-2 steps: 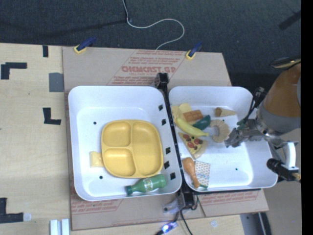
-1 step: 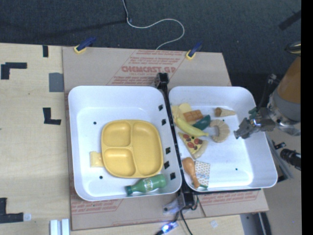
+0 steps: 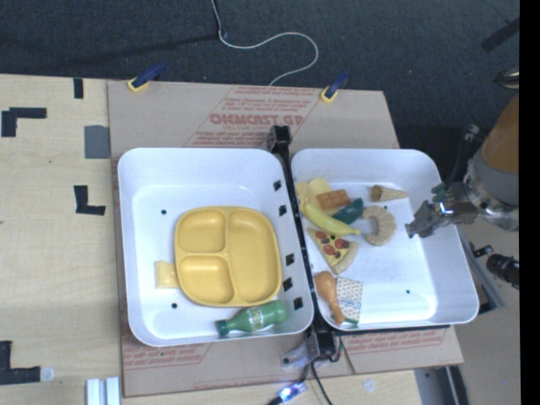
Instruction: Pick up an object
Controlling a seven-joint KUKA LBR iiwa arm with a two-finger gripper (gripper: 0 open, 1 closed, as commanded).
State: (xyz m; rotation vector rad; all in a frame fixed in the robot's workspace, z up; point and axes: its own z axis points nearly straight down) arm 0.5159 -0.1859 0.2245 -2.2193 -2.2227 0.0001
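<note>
My gripper (image 3: pixel 424 219) hangs over the right edge of the right bin (image 3: pixel 422 306), dark against the white floor, with nothing seen in it. To its left lie a beige ring-shaped pastry (image 3: pixel 380 224), a small bread wedge (image 3: pixel 388 194), a teal piece (image 3: pixel 352 211), an orange block (image 3: pixel 332 199), a yellow banana (image 3: pixel 329 220) and a pizza slice (image 3: pixel 335 248). A carrot (image 3: pixel 326 292) and a patterned packet (image 3: pixel 351 297) rest near the bin's front left corner.
The left bin (image 3: pixel 139 192) holds a yellow divided plate (image 3: pixel 228 256), a green bottle (image 3: pixel 251 319) lying at its front and a pale yellow wedge (image 3: pixel 164 274) at its left. A white cable (image 3: pixel 270 45) runs behind the bins.
</note>
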